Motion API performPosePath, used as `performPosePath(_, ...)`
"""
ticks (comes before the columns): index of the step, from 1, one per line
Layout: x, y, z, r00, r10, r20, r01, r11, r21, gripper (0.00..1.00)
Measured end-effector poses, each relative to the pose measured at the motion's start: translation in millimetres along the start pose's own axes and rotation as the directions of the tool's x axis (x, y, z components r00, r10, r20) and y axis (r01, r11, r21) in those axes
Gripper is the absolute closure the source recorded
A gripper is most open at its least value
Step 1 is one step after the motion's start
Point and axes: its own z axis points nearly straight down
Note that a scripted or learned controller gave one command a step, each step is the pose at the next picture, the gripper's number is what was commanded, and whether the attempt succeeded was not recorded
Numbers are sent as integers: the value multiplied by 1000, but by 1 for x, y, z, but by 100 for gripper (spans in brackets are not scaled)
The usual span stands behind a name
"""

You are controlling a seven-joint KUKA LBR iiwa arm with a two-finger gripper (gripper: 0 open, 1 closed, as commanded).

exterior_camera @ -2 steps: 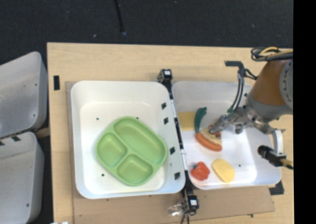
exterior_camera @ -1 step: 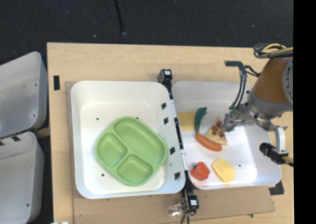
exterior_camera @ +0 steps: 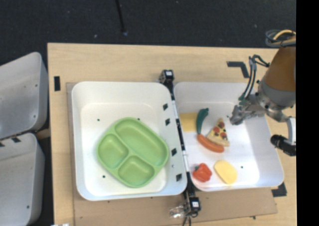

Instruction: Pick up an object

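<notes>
The right bin [exterior_camera: 259, 135] holds several toy foods: a pizza slice [exterior_camera: 219, 131], an orange hot dog [exterior_camera: 210, 143], a dark green pepper [exterior_camera: 202, 118], a pale yellow square [exterior_camera: 188, 121], a red tomato [exterior_camera: 202, 172] and a yellow oval piece [exterior_camera: 226, 172]. My gripper [exterior_camera: 236, 118] hangs low at the right side of this bin, just right of the pizza slice and apart from it. I see nothing between its fingers. The grey arm with its orange band [exterior_camera: 281, 70] rises behind it at the right edge.
The left bin [exterior_camera: 89, 105] carries a light green divided plate [exterior_camera: 132, 151]. A black-clipped divider [exterior_camera: 174, 130] separates the two bins. White chair-like shapes [exterior_camera: 20, 120] stand left of the wooden bench [exterior_camera: 124, 60].
</notes>
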Motion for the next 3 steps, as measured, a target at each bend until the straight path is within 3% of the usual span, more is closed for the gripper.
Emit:
performPosePath(2,-2,-11,-124,1000,-2,1,2,1000,-1,100)
performPosePath(3,39,-5,-122,1000,-3,-2,3,1000,4,100)
